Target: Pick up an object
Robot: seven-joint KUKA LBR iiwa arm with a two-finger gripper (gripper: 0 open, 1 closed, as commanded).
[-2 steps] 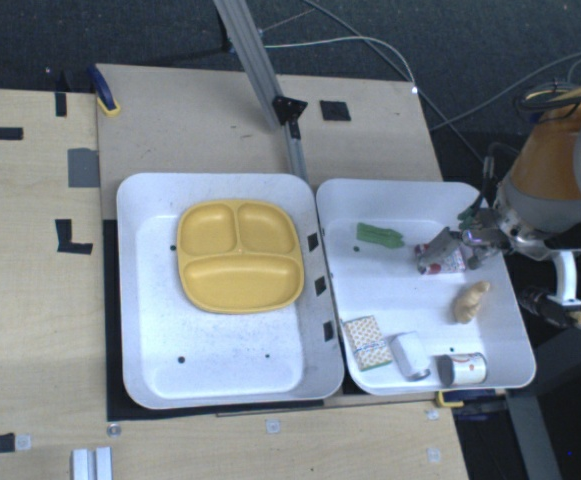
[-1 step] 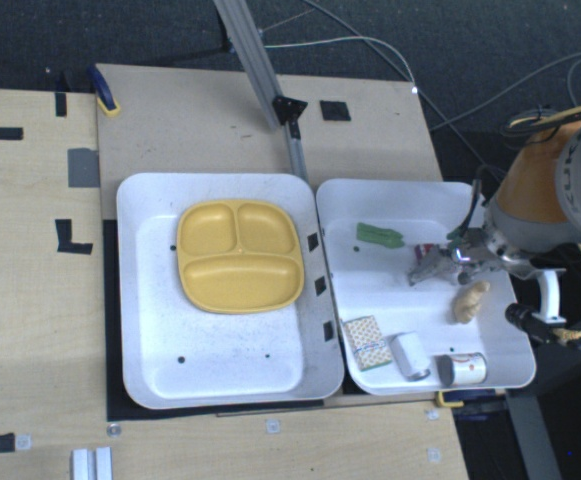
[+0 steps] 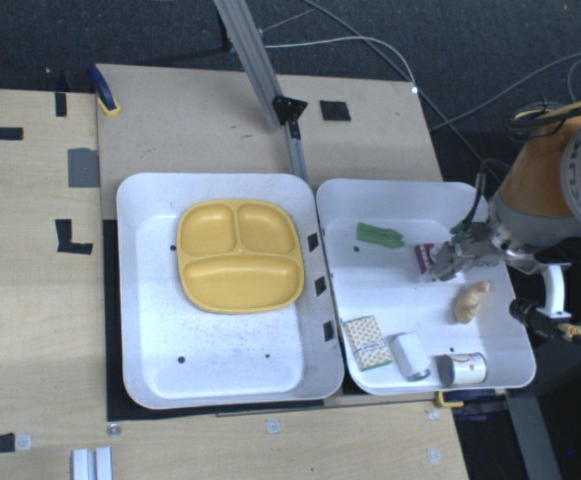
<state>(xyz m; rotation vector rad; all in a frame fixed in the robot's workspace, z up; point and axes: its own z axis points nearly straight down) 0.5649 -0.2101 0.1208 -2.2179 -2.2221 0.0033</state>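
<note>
The right bin holds several small objects: a green piece, a red and white packet, a beige lump, a checkered card, a grey block and a small can. My gripper reaches in from the right and is low over the right side of this bin, its tip right against the red and white packet. The fingers are too small and dark to read.
The left bin carries a yellow divided plate. A metal pole slants down to the gap between the bins at the back. Cables lie on the dark floor behind.
</note>
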